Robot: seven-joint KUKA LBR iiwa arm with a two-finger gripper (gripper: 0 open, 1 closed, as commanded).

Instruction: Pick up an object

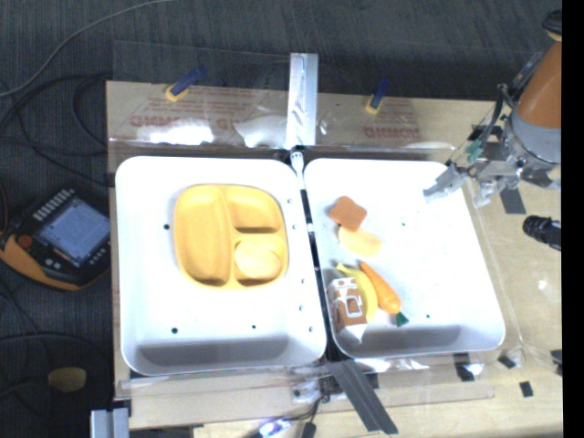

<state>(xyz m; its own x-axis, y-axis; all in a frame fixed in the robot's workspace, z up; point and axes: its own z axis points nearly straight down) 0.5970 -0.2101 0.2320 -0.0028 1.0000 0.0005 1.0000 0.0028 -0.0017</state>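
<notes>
Gripper (444, 186) hovering at right bin (456, 272) upper-right edge, finger state unreadable. Carrot (380, 287) lying low-centre among toy food, crowded; suggest targeting isolated brown piece (348, 212), descending vertically.

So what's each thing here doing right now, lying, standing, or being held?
Yellow plastic divided tray: flat in left white bin.
Orange-brown toy slab: lying loose in right white bin.
Pale yellow toy piece: lying just below it.
Orange toy carrot: lying slanted.
Gripper: above right bin's upper right corner, holding nothing.
</notes>
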